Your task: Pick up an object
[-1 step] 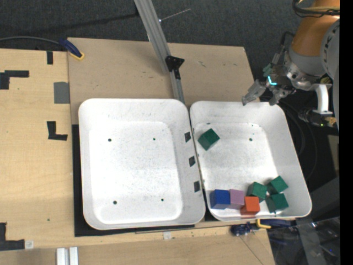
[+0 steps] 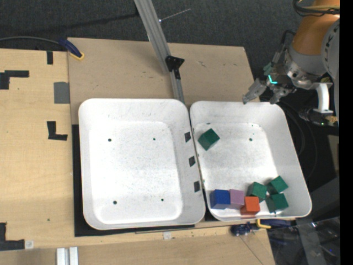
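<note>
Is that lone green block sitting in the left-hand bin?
No. The lone green block lies in the right bin, near its upper left, apart from the cluster of blocks along that bin's lower edge.

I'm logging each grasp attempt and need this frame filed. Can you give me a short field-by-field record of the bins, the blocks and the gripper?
left bin: no blocks seen in it
right bin: holds all the blocks
lone block: green block, tilted, in the far left part of the right bin
cluster: near right corner; blue block, purple block, orange block, three more green blocks
gripper: above the right bin's far edge, nothing seen between its fingers
arm: at the view's right
</note>
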`<state>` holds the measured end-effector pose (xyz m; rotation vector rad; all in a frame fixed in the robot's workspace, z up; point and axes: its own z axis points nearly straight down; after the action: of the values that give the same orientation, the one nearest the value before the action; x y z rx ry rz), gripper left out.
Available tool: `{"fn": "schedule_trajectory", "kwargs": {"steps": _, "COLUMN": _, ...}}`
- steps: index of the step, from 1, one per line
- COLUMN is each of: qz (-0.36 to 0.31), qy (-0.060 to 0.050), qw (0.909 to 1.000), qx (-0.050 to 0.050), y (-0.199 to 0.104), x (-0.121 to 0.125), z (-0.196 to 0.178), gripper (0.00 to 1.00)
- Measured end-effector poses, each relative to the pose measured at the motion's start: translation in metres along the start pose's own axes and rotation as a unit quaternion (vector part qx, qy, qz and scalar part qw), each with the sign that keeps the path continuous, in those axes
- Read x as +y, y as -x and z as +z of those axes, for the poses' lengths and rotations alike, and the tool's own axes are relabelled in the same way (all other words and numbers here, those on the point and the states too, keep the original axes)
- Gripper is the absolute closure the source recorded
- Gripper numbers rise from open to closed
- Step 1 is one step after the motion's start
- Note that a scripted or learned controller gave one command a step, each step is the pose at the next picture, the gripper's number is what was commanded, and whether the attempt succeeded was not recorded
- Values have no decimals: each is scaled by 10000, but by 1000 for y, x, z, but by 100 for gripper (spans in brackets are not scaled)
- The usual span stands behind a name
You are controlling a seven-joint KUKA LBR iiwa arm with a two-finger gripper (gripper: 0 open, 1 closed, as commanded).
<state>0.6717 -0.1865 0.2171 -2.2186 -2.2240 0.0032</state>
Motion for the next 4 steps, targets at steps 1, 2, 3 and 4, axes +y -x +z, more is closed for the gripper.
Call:
{"fn": "schedule_trajectory", "kwargs": {"steps": 1, "qz": 7, "qy": -24, "qw": 10000, "qx": 5, "y": 7, "x": 5, "z": 56, "gripper": 0}}
{"fn": "schedule_trajectory", "kwargs": {"steps": 2, "qz": 6, "qy": -29, "qw": 10000, "qx": 4, "y": 12, "x": 9, "z": 101, "gripper": 0}}
{"fn": "schedule_trajectory", "kwargs": {"steps": 3, "qz": 18, "qy": -77, "qw": 10000, "qx": 2, "y": 14, "x": 7, "z": 121, "gripper": 0}}
{"fn": "schedule_trajectory", "kwargs": {"steps": 4, "qz": 17, "qy": -79, "qw": 10000, "qx": -5, "y": 14, "x": 7, "z": 112, "gripper": 100}}
